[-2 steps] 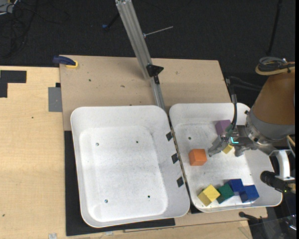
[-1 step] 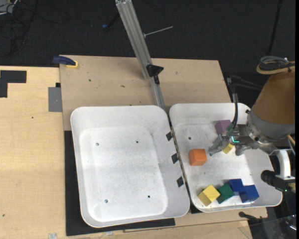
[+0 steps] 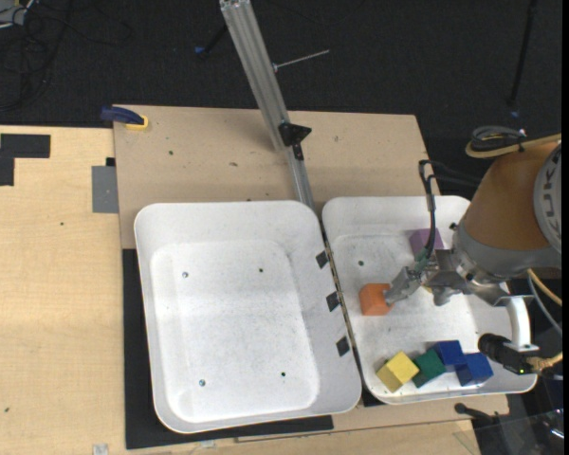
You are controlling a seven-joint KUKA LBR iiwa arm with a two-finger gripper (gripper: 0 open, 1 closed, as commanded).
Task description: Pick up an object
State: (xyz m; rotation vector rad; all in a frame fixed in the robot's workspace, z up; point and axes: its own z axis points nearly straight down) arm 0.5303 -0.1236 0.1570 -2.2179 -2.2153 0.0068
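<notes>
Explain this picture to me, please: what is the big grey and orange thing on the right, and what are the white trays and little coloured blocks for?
You are looking down from a camera fixed above a workbench. The grey and orange shape is a robot arm reaching in from the right. At its tip is a two-finger gripper, its "hand".

Two shallow white bins sit side by side. The left bin and the right bin are workspaces. In the right bin lie an orange block, a yellow block, a green block, two blue blocks and a purple object partly hidden by the arm.

The gripper is right beside the orange block, but I cannot tell whether it holds it.
</notes>
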